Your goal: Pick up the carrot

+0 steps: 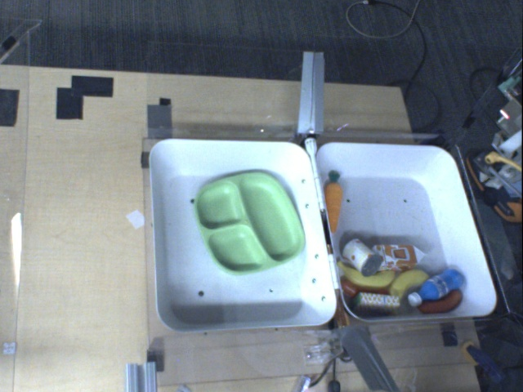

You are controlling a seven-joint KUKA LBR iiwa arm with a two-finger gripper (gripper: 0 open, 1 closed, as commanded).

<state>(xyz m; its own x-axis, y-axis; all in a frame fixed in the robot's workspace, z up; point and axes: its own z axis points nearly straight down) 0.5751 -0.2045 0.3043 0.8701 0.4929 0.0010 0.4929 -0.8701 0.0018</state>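
The carrot [333, 203] lies against the left wall of the right bin [425, 163], green top pointing away, apart from a jumble at the near edge where a banana [377, 282], blue bottle [439, 287] and half-buried packets overlap, while the left bin [176, 178] holds a green divided tray [249, 220].

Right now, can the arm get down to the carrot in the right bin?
Probably yes: the carrot lies alone, apart from the pile, nothing over it. But it hugs the bin's left wall, so finger room looks tight.
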